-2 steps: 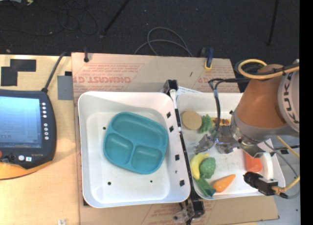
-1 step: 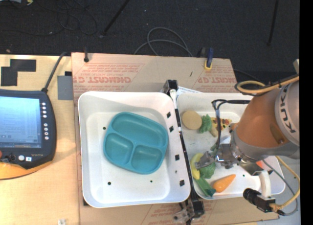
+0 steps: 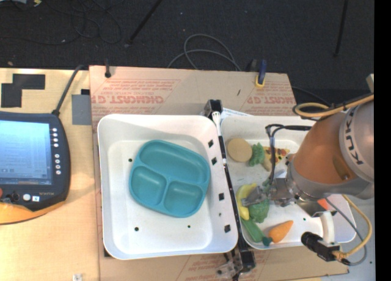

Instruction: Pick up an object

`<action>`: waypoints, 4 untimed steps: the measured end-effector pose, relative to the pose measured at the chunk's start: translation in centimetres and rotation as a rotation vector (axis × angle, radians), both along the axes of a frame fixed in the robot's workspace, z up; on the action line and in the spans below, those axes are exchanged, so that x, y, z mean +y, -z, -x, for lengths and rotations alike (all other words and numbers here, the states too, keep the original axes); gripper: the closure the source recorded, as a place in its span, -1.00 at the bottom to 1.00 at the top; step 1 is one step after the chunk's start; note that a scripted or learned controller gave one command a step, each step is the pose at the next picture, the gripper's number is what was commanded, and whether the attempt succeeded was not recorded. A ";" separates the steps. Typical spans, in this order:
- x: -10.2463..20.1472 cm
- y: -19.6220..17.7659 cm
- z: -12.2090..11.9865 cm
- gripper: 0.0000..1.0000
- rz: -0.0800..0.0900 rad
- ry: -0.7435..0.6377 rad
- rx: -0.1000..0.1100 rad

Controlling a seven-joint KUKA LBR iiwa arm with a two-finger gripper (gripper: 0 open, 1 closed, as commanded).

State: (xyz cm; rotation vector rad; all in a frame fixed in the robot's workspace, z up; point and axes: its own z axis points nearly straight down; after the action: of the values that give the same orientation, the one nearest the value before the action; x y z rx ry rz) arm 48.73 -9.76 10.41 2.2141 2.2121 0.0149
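Arm: the grey KUKA arm with its orange band (image 3: 317, 151) reached in from the right and hung over the right bin (image 3: 244, 128), covering much of that bin's middle and right side.

Gripper: the gripper (image 3: 267, 193) was low among the toy food near the bin's left wall. Whether it was released or clenched I could not tell; dark hardware and cables hid that part.

Task's thing: several small items lay in the right bin. A tan round piece (image 3: 239, 149), like a toy bun or potato, sat near the far left corner. A green leafy piece (image 3: 257, 153) lay just beside it. A yellow piece (image 3: 245, 192), a green vegetable cluster (image 3: 259, 211) and an orange carrot-like piece (image 3: 280, 231) lay toward the near left corner.

Nearest candidate: the green cluster and the yellow piece lay closest to the gripper, touching or nearly so; nothing was visibly held.

Handling: these looked like hollow plastic play food, so probably light, stiff and somewhat slippery, not fragile. The carrot would likely be best taken across its narrow middle; the round piece across its widest part, where it might squirt out.

Left bin: it (image 3: 116, 151) carried a teal divided plate (image 3: 169, 178), lying flat near its centre.

Bench: a tablet-like controller (image 3: 30, 160) rested at the left edge.
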 end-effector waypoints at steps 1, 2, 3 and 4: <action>10.1 -8.8 -2.4 -1.00 -0.004 -0.009 0.008; 1.9 -8.3 -6.6 -1.00 0.002 0.004 0.015; 2.2 -9.3 -6.5 1.00 -0.002 -0.001 0.021; 11.5 -10.9 -7.1 1.00 -0.005 -0.009 0.017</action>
State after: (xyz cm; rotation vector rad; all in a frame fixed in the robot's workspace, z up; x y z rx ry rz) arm 55.84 1.72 21.36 2.2148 2.2338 0.0026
